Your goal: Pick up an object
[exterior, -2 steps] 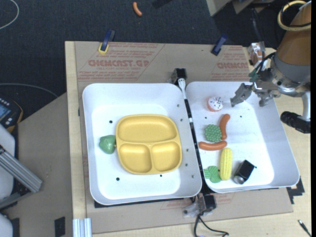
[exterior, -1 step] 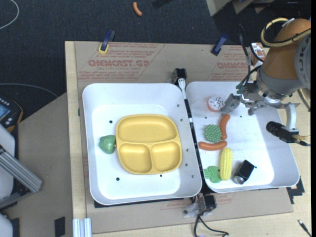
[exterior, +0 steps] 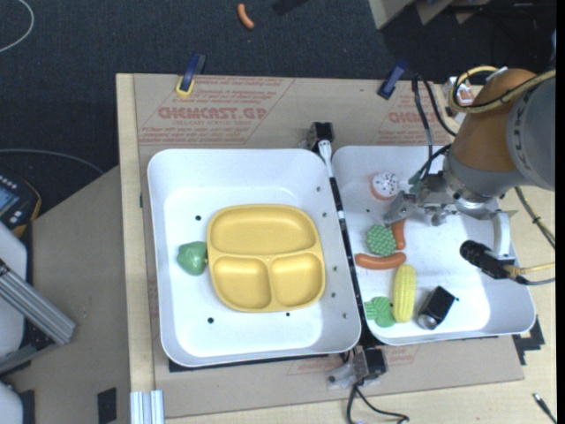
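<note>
My gripper [exterior: 422, 205] hangs low over the back of the right bin [exterior: 505, 316], under the grey arm with its orange band [exterior: 488, 129]. Just left of it lies a small white and red round toy [exterior: 384, 184]. In front of it sit a green waffle-patterned piece [exterior: 381, 238] and a short orange sausage [exterior: 400, 232], close to the gripper's tip. Nearer the bin's front lie a hot dog [exterior: 380, 261], a yellow corn cob [exterior: 403, 291], a green leafy toy [exterior: 380, 309] and a small black block [exterior: 435, 307]. I see nothing held.
The left bin [exterior: 168, 237] holds a yellow divided plate [exterior: 265, 256] and a green toy [exterior: 192, 257] beside it. A black cable fitting [exterior: 481, 259] juts over the right bin's right side. The bins' shared wall [exterior: 340, 228] runs just left of the toys.
</note>
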Controlling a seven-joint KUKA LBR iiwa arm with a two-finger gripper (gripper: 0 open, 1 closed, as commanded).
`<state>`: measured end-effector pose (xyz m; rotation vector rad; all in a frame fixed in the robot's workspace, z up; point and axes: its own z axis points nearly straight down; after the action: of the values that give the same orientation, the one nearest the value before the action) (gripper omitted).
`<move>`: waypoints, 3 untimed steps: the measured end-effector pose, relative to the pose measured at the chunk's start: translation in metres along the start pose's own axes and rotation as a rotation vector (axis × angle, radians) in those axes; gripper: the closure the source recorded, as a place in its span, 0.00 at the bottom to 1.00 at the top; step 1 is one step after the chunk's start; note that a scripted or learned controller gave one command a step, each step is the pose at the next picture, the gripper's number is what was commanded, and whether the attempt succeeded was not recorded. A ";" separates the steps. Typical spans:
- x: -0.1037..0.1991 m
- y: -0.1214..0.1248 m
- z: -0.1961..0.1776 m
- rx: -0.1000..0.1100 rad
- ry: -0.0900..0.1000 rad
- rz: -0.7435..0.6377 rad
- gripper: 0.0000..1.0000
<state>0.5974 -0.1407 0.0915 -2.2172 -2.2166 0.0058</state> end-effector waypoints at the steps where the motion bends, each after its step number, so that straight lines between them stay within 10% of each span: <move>1: 0.000 0.000 0.007 -0.003 -0.001 0.000 0.00; 2: 0.000 0.001 -0.004 -0.007 -0.002 0.001 1.00; 3: 0.006 -0.003 -0.050 -0.013 -0.003 -0.001 1.00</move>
<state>0.5950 -0.1345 0.1419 -2.2242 -2.2263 -0.0049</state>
